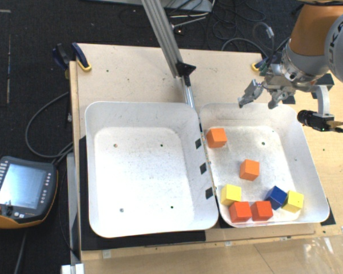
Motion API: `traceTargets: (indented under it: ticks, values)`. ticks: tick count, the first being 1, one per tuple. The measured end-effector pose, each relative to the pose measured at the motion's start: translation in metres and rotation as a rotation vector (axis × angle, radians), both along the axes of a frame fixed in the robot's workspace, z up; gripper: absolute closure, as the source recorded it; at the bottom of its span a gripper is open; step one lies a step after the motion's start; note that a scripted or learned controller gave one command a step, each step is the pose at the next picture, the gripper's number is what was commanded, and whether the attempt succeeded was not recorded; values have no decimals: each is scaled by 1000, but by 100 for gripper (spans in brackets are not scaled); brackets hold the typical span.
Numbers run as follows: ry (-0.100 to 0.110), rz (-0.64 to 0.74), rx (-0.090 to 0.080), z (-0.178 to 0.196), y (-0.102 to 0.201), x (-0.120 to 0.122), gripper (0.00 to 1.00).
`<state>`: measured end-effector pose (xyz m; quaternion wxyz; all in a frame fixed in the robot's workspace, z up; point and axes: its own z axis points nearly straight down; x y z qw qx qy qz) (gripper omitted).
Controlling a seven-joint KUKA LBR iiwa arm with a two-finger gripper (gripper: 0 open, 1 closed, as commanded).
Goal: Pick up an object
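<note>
the gripper (262, 97) sits above the far rim of the right bin (308, 153), and its two fingers are spread apart with nothing between them. one finger (247, 96) pokes out toward the left, the other (276, 100) is a bit to the right of it.

all the cubes are lower down in the right bin, well apart from the fingers. closest one is an orange cube (216, 137) near the bin's left wall, toward the far end. a second orange cube (250, 169) sits alone around the middle. then there's a cluster along the near edge: a yellow cube (231, 194), two red-orange cubes (240, 211) (262, 210) touching side by side, a blue cube (278, 197), and another yellow cube (294, 201) just beside the blue one.

the arm (317, 27) comes in from the upper right, orange band above the grey wrist, gripper tipped down and to the left.

the left bin (97, 153) is next to it, both on a pale wooden bench (131, 73). a metal pole (163, 30) slants down to where the bins meet. there are clamps (74, 55) at the bench's far-left corner, a teach pendant (20, 190) on the dark floor at left, and cables (234, 21) lying behind the bench.
</note>
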<state>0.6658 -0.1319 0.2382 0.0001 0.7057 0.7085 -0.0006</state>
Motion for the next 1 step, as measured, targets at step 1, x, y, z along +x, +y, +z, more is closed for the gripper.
traceTargets:
  ticks: [1]
  values:
    - [0, -6, 1, 15, 0, -25, 0]
